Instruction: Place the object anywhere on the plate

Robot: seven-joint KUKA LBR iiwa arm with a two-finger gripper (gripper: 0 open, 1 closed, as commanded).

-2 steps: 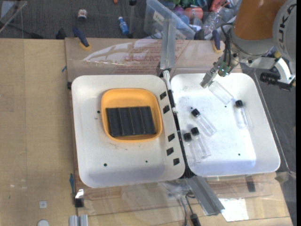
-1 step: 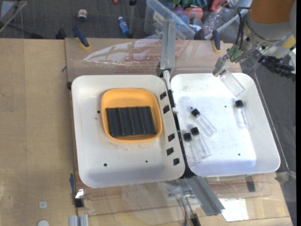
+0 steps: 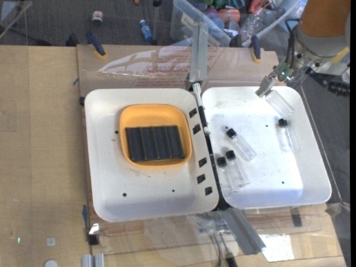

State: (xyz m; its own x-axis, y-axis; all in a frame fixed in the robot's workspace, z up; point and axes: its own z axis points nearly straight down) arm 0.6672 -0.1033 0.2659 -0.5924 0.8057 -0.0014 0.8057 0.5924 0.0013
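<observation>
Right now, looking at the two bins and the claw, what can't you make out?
- Claw: small and blurred at the right bin's far edge; open or shut, holding anything, unclear.
- Clear bottles: transparent on white, so their outlines and exact count are uncertain.
- Dark slab on the plate: what it is cannot be told.
- Arm: cut off by the top edge.

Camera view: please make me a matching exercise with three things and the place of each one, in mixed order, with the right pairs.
Things:
1. yellow plate
2. clear bottles
3. tool

Places:
A. over the far edge of the right bin
B. in the left bin
C. lying in the right bin

Pairs: 1-B, 2-C, 3-A
</observation>
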